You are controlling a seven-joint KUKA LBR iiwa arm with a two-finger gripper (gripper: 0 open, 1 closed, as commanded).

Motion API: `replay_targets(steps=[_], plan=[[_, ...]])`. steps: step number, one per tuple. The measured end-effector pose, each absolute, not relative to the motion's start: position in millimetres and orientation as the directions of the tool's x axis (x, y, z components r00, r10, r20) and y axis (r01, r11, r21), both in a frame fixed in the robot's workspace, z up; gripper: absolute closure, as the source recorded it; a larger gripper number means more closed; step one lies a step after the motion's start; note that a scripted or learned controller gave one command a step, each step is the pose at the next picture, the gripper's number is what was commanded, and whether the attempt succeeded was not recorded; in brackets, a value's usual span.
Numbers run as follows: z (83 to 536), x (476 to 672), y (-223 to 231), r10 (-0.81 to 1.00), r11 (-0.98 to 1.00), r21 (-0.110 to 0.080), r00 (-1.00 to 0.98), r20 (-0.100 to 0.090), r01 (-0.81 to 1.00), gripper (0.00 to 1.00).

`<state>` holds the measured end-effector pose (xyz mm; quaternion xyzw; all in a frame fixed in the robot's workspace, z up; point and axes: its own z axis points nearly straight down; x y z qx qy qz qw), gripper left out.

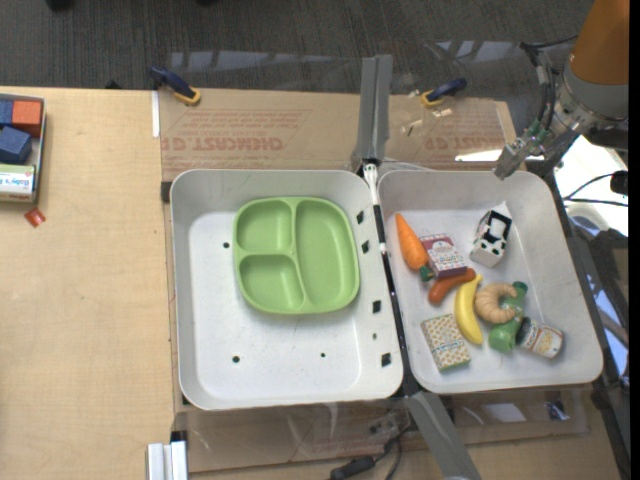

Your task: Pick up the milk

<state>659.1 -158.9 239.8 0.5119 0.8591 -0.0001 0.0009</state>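
the pincer hangs at the far right corner of the right bin, over its rim, with nothing between its tips; whether it is spread or closed cannot be told from here. the milk, a small black-and-white carton, stands in the right bin's far part, well apart from the pincer, just right of a carrot and a small pink box.

Plate in left bin; milk in right bin.
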Motion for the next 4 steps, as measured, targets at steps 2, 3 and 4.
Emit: replay_targets(steps=[2,3,4], plan=[[256,659.6,-143,0.688,0.726,0.001,-0.726,-0.004,0.688,1.00],[248,647.9,-139,0.579,0.816,0.000,-0.816,0.000,0.579,1.00],[244,649.3,-148,0.402,0.916,0.001,-0.916,-0.003,0.402,1.00]])
